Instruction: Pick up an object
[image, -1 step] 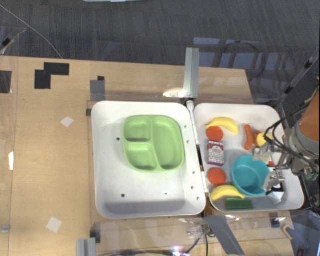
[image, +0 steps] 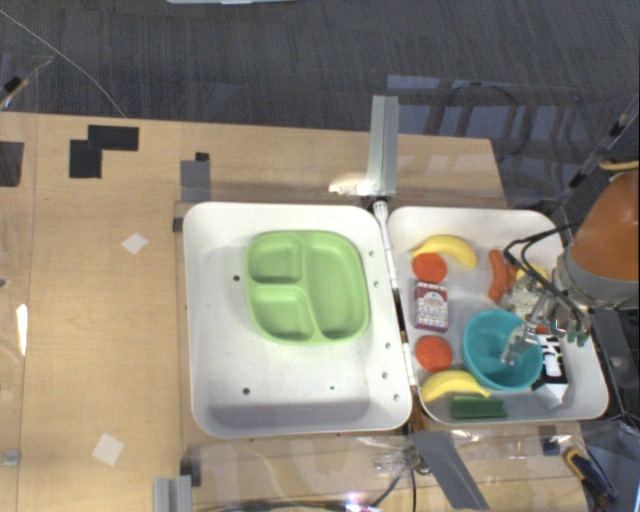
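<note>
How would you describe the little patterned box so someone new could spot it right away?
Look in the right white bin, the one crowded with toy food. On its left side, two round orange-red pieces lie one above the other; the small box lies between them. It is the only flat rectangular thing there with red-and-white print.

grey arm coming in from the right edge, orange band mid-right of frame, gripper (image: 520, 345) angled down-left, sitting lower right, fingers too cluttered to read
</note>
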